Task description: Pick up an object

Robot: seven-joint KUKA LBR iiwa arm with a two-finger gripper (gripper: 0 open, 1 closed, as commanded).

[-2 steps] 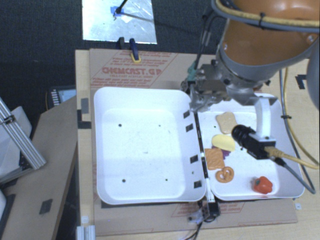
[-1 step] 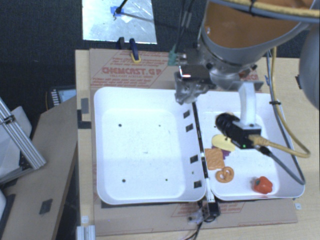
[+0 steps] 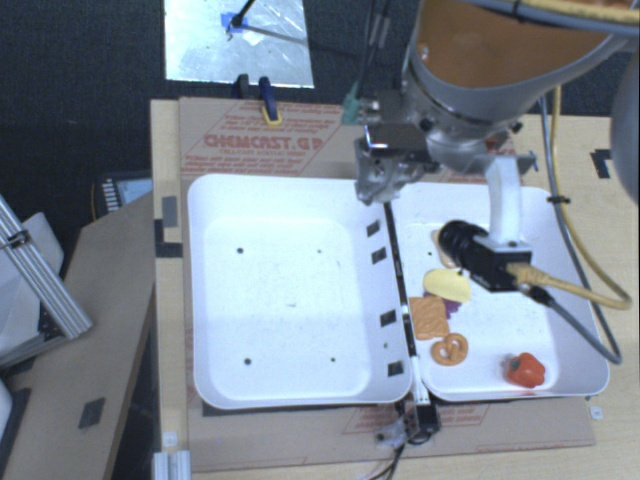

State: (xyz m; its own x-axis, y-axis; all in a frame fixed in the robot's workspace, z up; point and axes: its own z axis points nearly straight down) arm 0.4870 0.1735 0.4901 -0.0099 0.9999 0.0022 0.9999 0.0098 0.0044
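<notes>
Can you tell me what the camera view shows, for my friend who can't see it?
A big grey robot arm reaches in over two white bins, its gripper hanging above the far end of the divider between them. The right bin holds a pretzel, an orange cracker, a yellow piece and a red toy.

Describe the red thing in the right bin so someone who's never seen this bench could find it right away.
Start at the right bin, the one the arm reaches over. Go to its near right corner: the red object lies there alone, apart from the pretzel and the orange cracker nearer the divider. It is the only red, rounded piece.
</notes>
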